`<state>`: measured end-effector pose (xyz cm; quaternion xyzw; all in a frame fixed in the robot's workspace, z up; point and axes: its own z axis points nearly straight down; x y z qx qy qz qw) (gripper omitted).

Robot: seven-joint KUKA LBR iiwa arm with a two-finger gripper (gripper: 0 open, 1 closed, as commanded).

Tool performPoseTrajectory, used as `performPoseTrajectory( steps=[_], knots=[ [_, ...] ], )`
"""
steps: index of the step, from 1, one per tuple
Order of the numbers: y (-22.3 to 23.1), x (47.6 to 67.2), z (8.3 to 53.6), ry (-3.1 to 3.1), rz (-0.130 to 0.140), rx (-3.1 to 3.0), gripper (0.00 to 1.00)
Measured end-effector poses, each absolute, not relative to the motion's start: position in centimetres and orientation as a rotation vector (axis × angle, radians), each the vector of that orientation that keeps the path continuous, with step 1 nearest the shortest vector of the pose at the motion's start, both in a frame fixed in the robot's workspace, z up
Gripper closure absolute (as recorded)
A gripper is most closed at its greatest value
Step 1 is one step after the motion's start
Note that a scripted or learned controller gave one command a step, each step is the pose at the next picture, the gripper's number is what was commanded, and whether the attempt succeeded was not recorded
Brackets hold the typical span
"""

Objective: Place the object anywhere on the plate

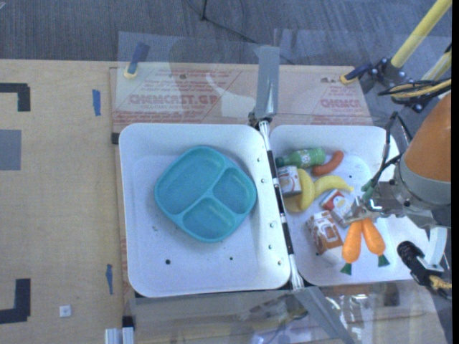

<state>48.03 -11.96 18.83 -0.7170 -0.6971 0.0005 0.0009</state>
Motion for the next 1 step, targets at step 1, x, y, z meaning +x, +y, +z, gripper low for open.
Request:
performPoseTrajectory(
  steps=[1],
  knots=[
    [-5.48,53.28,18.17,-2.246,0.004,-2.194,1.0]
  ],
)
